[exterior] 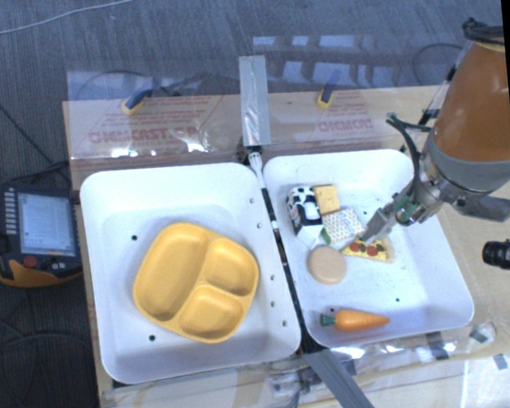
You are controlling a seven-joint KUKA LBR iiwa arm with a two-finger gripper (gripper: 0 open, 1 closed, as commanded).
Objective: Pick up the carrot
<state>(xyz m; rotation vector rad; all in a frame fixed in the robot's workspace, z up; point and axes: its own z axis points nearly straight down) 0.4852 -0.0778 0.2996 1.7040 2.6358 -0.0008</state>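
Observation:
The orange carrot (360,319) with a green stub at its left end lies flat near the front edge of the right bin (443,288). My gripper (376,226) reaches in from the right and hangs over the middle of that bin, just above a pizza slice toy (370,249). It is well behind the carrot and apart from it. Nothing shows in its grasp.
Close to the gripper lie a beige round disc (327,265), a dotted green-white piece (340,225), a cracker (327,199) and a black-and-white item (304,208). The left bin (103,213) holds a yellow divided plate (198,280). A handheld pendant (33,233) sits left of the bench.

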